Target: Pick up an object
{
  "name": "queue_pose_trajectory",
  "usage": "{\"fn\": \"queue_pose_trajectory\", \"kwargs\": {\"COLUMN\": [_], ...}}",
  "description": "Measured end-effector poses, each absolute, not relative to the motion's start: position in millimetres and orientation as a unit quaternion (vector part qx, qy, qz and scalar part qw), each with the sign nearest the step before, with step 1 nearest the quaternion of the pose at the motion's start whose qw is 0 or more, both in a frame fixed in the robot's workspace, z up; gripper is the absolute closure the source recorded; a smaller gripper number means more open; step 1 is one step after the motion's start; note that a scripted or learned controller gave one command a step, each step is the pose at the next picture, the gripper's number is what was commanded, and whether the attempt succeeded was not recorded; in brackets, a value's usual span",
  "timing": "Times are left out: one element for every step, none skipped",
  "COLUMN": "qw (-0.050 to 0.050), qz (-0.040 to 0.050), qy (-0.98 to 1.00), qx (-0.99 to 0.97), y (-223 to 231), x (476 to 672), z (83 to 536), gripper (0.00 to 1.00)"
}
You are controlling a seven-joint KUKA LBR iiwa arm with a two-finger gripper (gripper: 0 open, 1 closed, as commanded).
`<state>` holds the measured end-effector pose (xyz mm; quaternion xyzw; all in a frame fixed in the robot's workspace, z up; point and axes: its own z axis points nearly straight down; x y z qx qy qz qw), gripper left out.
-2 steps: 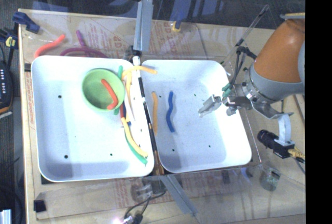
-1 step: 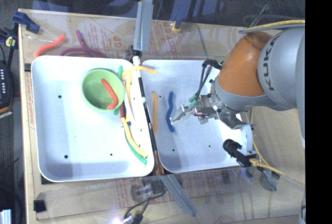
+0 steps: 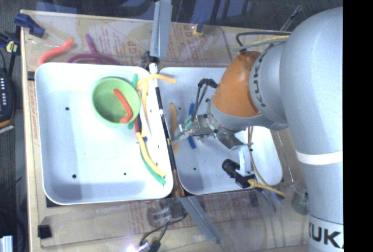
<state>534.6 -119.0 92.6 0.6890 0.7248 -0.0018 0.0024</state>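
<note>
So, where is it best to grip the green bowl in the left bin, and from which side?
Grip the green bowl at its rim on the side toward the bin's open middle, coming straight down. It sits upright and open, so one finger can go inside; the opposite rim is probably crowded by the red strip and the yellow strips.

Green bowl [image 3: 115, 100] upright in left bin, red strip [image 3: 124, 105] inside; yellow and green strips [image 3: 149, 154] along its right wall; orange stick [image 3: 173, 116] in right bin.
</note>
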Motion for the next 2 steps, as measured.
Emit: {"fn": "queue_pose_trajectory", "kwargs": {"qw": [-0.001,0.0], "qz": [-0.001,0.0], "qy": [0.727,0.831], "qx": [0.686,0.556], "y": [-116.1,-68.7], "x": [534.9,614.8], "z": [102.8,192.2], "gripper": [1.0,1.0]}}
